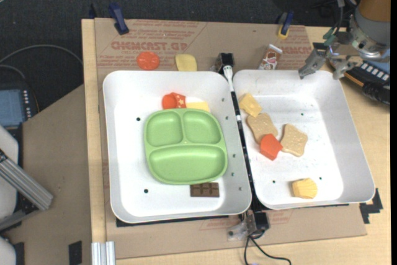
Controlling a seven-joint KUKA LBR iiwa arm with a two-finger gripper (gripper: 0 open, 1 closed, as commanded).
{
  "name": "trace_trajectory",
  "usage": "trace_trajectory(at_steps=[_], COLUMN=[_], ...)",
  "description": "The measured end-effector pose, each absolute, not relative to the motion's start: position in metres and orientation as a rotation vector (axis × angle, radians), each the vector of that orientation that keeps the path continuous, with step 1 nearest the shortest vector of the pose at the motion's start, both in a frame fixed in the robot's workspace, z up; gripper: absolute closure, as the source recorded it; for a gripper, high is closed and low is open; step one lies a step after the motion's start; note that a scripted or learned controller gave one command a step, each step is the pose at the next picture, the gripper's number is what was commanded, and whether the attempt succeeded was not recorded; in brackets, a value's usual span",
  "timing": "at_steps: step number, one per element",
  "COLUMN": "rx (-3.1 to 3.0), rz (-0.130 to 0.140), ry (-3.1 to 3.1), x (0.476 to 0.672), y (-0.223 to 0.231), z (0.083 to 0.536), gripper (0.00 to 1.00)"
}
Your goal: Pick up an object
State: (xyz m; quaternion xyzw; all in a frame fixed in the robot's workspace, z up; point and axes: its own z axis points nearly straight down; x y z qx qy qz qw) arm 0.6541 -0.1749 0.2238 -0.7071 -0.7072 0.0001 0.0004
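Your fingers (325, 64) stood open and empty over the right bin's (347, 115) far rim, toast (294, 139) well below.

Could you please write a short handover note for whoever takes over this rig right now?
Gripper: open, holding nothing, above the far right corner of the right bin.
Right bin: two toast slices, an orange block, a yellow piece and a yellow wedge.
Left bin: green tray, chocolate bar, red toy behind the tray.
Done: nothing picked.
Left: descend on one object, grasp, lift.
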Motion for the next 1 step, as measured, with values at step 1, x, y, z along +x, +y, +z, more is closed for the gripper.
trace_trajectory(at_steps=[1], rx=[-2.211], rz=[0.008], ry=[-2.213], x=[0.5454], y=[-0.1152], z=[0.1818], gripper=[0.00])
